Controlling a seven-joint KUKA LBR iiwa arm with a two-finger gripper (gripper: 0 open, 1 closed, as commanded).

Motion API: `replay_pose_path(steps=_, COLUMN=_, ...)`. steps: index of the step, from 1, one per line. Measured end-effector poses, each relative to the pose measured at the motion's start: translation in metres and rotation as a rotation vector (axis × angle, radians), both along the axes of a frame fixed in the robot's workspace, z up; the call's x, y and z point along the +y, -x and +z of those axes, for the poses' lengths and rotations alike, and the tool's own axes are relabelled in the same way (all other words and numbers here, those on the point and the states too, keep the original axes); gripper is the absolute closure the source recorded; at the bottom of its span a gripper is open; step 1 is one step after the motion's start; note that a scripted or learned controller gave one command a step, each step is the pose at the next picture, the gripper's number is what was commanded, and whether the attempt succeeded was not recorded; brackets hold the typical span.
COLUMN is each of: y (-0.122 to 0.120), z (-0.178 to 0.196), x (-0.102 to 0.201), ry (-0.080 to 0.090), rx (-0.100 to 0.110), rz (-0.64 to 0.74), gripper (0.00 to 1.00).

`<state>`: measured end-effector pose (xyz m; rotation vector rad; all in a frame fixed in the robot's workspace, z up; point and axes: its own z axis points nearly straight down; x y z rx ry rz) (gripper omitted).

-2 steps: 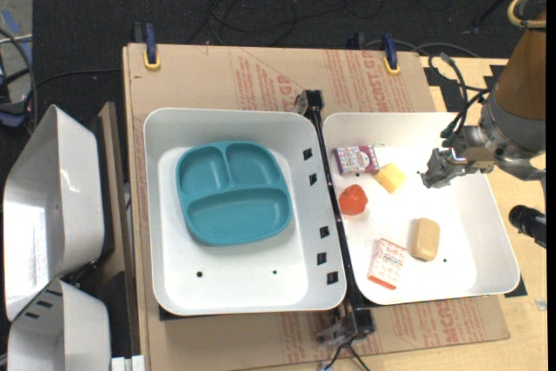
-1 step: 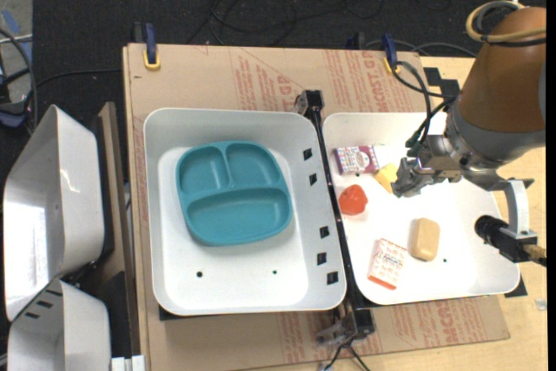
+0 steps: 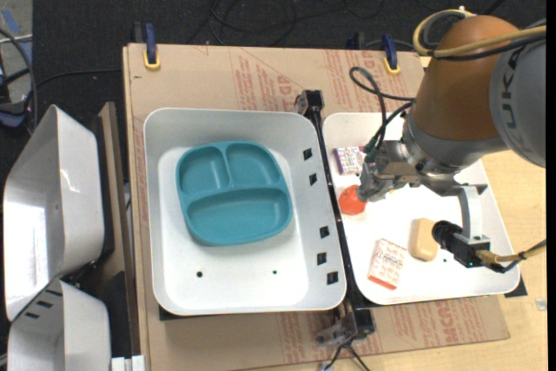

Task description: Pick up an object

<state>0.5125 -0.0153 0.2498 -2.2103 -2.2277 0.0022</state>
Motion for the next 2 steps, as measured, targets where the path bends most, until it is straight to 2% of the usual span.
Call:
replay_pose_path(steps=1, y=-0.009, z=-0.013, x=0.048, ry=0.001, rx=-0.001, rz=0.000, gripper=1.00)
replay_pose_path(steps=2, y=-0.009, z=-0.006, x=0.098, ry=0.001, rx=-0.003, rz=0.001, gripper=1.00)
